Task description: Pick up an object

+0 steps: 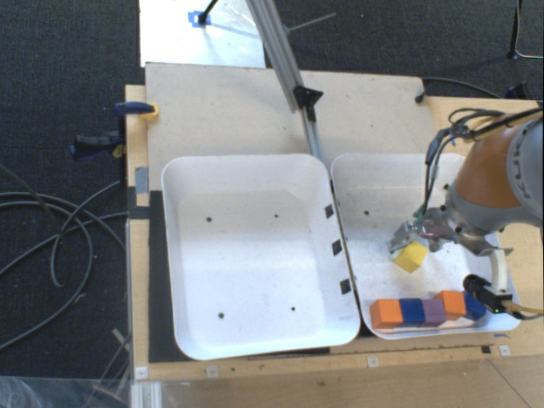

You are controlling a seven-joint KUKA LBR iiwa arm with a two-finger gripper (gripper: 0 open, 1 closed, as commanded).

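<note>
Two grey fingers [406, 238] of the gripper [410, 243] sit low in the right bin [374, 185], right at the top edge of a yellow block [410, 257]; the block touches or nearly touches the fingertips, but whether it is pinched between them or merely lying under them on the bin floor cannot be told from this slanted view, nor can it be told whether the fingers are spread or pressed together. The yellow block is tilted, a corner pointing down toward the front of the bin, and it lies roughly in the middle of the right bin's floor. Behind the gripper the arm [497, 181] rises to the right, its orange band broad and rounded, with black cables looping over the top of it. Near the front wall of the same bin stands a row of blocks touching side by side: an orange block [388, 313] at the left, then a blue block [412, 311], a purple block [433, 311], and a second orange block [454, 303] at the right, set a little further back. Just right of that row a black fitting with a green spot is seen at the bin's corner. The left bin [255, 253] lies beside the right one, their walls touching along a line marked by small black tabs. Both bins rest on the pale tabletop [255, 109], and a metal pole [276, 36] crosses above it at a slant.
</note>
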